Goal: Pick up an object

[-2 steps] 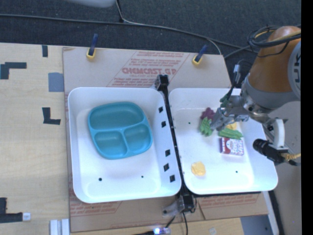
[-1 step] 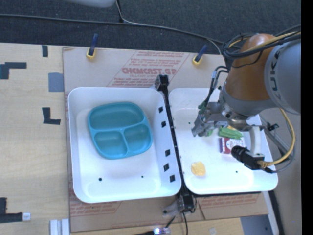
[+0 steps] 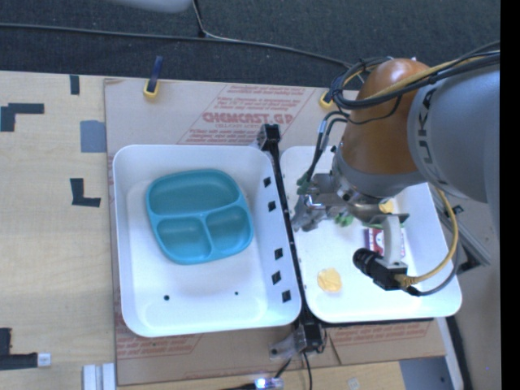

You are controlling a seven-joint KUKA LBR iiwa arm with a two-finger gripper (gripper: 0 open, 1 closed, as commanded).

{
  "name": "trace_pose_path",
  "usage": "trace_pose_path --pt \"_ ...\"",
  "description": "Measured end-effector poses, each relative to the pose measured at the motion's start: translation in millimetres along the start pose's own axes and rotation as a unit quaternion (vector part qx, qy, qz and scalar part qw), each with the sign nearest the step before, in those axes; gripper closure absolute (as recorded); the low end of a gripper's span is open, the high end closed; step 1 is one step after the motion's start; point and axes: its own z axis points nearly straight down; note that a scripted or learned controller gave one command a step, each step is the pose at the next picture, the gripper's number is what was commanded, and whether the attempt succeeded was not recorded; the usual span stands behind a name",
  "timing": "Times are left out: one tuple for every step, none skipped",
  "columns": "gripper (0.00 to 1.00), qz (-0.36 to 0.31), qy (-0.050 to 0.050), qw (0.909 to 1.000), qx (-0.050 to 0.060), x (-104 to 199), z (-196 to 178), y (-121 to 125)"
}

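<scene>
While you look down from the fixed camera, you see:

Arm: it reaches in from the right and hangs low over the right bin [image 3: 443, 303].
Hand [image 3: 309, 214]: at the right bin's left side, near the divider; you cannot tell its state.
Yellow object [image 3: 329, 279]: on the right bin's floor, near the front, apart from the hand.
Red-and-white packet [image 3: 375, 239]: right bin, partly under the arm.
Blue divided tray [image 3: 199, 214]: left bin [image 3: 134, 299].
Table [image 3: 49, 258]: carries both bins.

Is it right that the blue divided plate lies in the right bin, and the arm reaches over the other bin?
Not quite. The camera view shows the plate in the left bin; the arm reaches over the right bin.
</scene>
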Motion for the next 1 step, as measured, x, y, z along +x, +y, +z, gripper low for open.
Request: trace_pose_path --pt "1.00 0.001 -0.001 1.0000 0.001 48.2 12.0 -16.4"
